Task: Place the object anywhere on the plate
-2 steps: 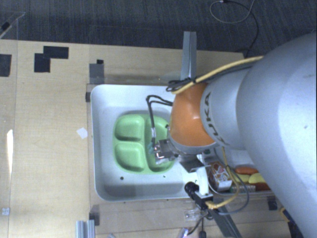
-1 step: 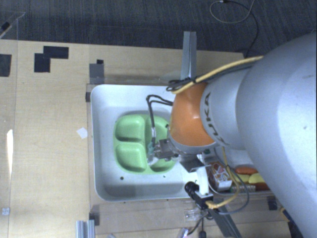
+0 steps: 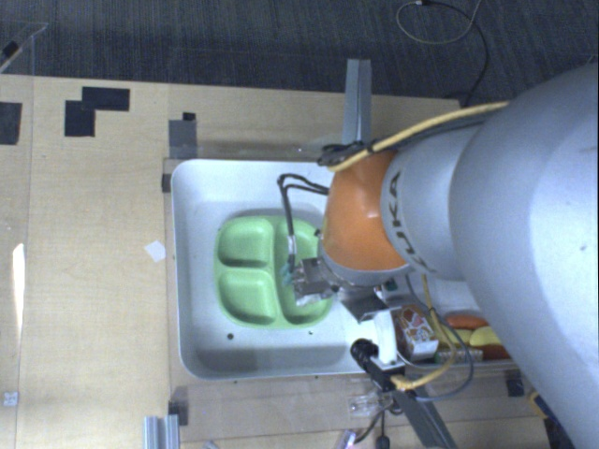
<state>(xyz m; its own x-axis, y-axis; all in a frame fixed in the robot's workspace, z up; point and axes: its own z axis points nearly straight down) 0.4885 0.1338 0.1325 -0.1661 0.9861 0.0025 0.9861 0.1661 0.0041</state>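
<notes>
While the claw [image 3: 307, 283] hangs over the green plate [image 3: 245, 267] (its grip cannot be made out), it should be lowered slowly over one hollow.

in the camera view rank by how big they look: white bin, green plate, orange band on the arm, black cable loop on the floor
1. white bin
2. orange band, though it sits nearer the camera
3. green plate, partly hidden by the arm, so close to the band
4. black cable loop

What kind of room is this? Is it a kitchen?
Probably not a kitchen; it looks like a robot lab or test bench. A big grey arm reaches over a white bin holding a green plate, on a wooden bench with loose cables on dark carpet.
</notes>
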